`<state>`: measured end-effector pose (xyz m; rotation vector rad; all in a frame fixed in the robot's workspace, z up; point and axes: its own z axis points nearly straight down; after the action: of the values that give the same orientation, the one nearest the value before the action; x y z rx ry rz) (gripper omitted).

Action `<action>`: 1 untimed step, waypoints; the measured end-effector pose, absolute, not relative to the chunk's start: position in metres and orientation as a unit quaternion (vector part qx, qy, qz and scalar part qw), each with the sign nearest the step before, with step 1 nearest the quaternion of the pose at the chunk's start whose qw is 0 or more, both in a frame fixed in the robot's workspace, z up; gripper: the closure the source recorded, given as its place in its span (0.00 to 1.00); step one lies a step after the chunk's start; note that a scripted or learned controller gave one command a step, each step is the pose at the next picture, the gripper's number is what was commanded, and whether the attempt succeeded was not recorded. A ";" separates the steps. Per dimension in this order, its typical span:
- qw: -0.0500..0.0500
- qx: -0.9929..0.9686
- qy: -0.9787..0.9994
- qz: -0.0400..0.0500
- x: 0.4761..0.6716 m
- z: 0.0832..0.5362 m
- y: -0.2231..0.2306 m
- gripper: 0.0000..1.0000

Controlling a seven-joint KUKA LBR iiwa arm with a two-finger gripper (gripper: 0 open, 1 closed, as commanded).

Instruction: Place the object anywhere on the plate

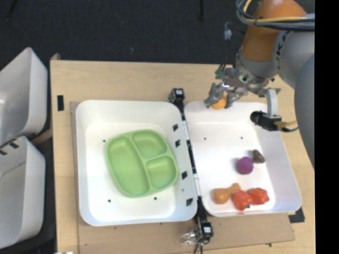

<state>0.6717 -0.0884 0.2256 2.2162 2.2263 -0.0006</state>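
Gripper (pixel 221 97) at right bin's far corner; fingers apparently closed on small orange-yellow rounded object (pixel 217 103); seemingly light, smooth, possibly slippery; grip across its middle; green three-compartment plastic plate (pixel 142 163) lies in left bin.

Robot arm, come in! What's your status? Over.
Pincer at right bin's far edge, on an orange object. Green plate in left bin, waiting. Path clear.

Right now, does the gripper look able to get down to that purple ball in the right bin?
Probably yes: the purple ball lies uncovered, with only a small brown piece beside it, and the gripper hovers over that same bin's far edge.
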 end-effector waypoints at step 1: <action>0.001 0.706 0.708 0.001 0.676 0.240 -0.039 1.00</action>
<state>0.6758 -0.0391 0.2402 2.2166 2.2245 0.0023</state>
